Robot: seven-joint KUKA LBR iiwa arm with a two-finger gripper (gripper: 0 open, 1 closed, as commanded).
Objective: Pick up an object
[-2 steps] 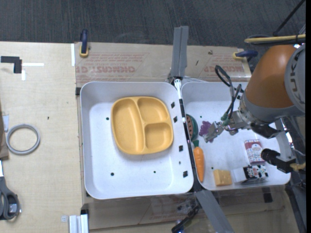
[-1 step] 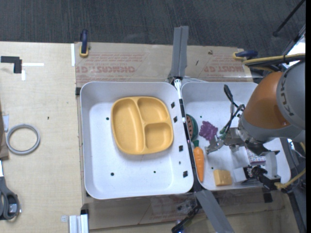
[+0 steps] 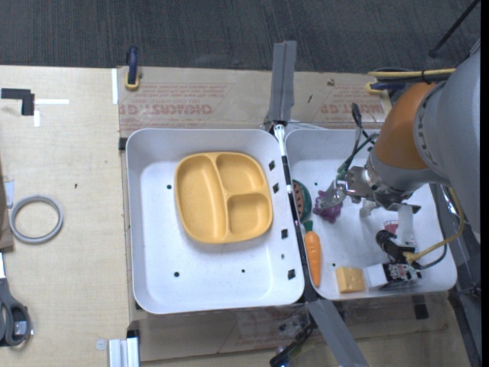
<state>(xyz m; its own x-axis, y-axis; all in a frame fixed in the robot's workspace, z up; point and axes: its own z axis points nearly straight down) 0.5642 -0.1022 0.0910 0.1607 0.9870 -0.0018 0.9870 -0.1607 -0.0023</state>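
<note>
The right bin point(image 3: 357, 239) holds a purple grape-like object point(image 3: 328, 208), an orange carrot point(image 3: 312, 257), a yellow cheese-like block point(image 3: 350, 280) and a red and green slice point(image 3: 301, 199) by the left wall. My gripper point(image 3: 341, 193) is low over the bin's upper left part, right at the top of the purple object and touching or nearly touching it. The grey arm with its orange band point(image 3: 401, 136) comes in from the right.
A yellow divided plate point(image 3: 224, 197) lies in the left bin point(image 3: 153, 281). A small white and red item with cables point(image 3: 395, 272) lies at the right bin's lower right. On the bench to the left are a tape roll point(image 3: 34, 219) and scissors point(image 3: 11, 321).
</note>
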